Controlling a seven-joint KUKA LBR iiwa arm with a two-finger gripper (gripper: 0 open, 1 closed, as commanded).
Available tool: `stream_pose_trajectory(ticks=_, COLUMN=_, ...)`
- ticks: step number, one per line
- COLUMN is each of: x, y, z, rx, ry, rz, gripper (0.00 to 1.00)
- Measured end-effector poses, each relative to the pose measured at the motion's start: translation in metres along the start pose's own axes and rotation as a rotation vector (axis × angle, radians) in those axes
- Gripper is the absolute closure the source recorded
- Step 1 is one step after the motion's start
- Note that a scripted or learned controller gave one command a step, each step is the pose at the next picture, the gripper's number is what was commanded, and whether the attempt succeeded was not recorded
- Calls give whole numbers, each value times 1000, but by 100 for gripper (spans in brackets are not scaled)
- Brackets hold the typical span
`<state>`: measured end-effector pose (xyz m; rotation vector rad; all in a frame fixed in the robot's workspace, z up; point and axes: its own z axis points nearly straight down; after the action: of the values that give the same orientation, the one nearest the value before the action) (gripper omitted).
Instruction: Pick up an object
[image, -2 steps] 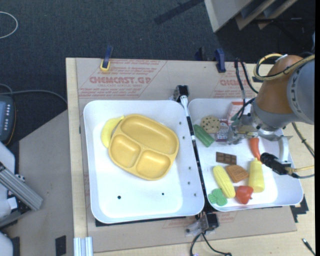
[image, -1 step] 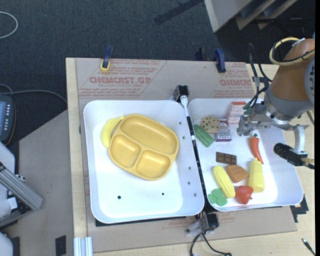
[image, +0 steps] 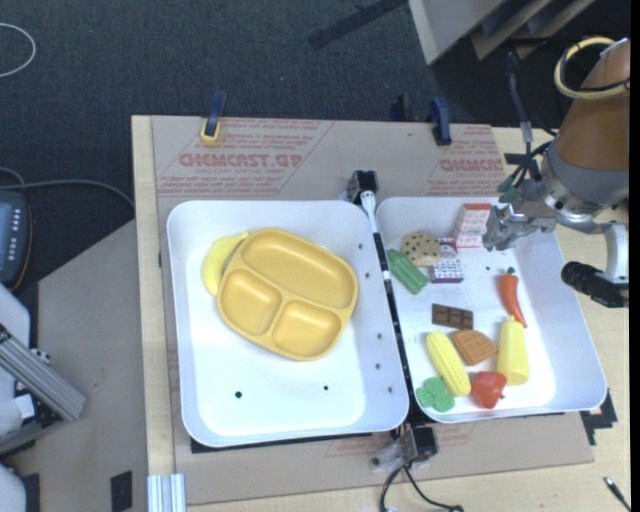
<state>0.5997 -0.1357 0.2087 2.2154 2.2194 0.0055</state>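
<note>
- Objects to pick, small toy foods, lie in the right bin (image: 585, 372), a shallow white tray with rounded corners.
- The claw (image: 497, 232) hangs over that bin's upper right part, just beside a red-and-white box (image: 472, 226); whether it is open cannot be told, and nothing shows in its grip.
- Near it: a round speckled cookie (image: 421, 247), a flat green piece (image: 407, 271), a small printed packet (image: 447, 270) and a slim orange carrot (image: 511, 293).
- Lower down: a brown chocolate bar (image: 451, 317), a ridged waffle piece (image: 473, 346), yellow corn (image: 447, 362), a smooth yellow piece (image: 513, 351), a red piece (image: 487, 389) and a green piece (image: 436, 395).
- Bare white floor runs along the bin's right side.
- The left bin (image: 200, 380) holds a glossy yellow divided plate (image: 287, 293) over a yellow disc (image: 215, 264).
- Both bins rest on a cardboard-covered surface (image: 300, 160).
</note>
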Motion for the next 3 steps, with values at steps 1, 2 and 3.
stream_pose_trajectory(ticks=1, x=0, y=1, z=-18, rx=2, ry=0, rz=1, gripper=100)
stream_pose_trajectory(ticks=2, x=43, y=-15, z=-10, rx=9, ry=4, rz=-2, gripper=100)
stream_pose_trajectory(ticks=3, x=95, y=-34, z=-23, rx=8, ry=5, rz=-4, gripper=100)
